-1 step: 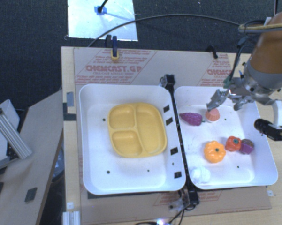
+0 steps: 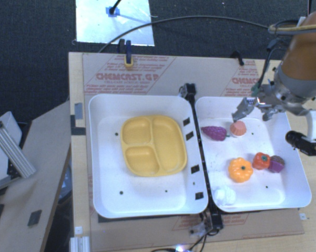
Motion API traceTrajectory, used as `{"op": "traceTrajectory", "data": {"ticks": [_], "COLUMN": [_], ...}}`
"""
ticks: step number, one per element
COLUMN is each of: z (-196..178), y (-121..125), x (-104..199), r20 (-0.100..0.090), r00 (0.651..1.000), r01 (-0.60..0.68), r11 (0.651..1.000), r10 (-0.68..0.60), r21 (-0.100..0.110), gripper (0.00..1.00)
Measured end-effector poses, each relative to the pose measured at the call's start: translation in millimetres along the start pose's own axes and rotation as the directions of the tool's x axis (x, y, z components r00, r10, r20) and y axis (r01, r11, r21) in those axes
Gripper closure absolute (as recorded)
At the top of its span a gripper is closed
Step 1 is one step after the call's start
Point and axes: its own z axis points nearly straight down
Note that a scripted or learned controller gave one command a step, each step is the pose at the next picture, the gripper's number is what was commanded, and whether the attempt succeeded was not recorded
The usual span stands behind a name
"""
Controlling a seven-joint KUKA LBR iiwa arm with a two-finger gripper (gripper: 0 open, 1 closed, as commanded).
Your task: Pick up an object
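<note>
While nothing is lifted yet, the pick is still to do.
Spread open and empty, the gripper hovers just at one o'clock of the pink toy lying in the right bin; purple toy at nine o'clock, orange pumpkin at six.

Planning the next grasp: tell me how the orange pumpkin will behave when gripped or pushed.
The pumpkin looks round, so a push would probably roll it. Its glossy skin may slip from a pinch. It looks like a small toy, so likely light.
</note>
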Motion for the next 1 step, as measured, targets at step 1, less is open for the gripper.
{"op": "traceTrajectory", "data": {"ticks": [1], "z": [58.9], "y": [-1.9], "x": [-7.1], "r20": [0.000], "r00": [1.000], "r01": [-0.002], "r11": [1.000], "r10": [0.002], "r21": [0.003], "gripper": [0.00]}}
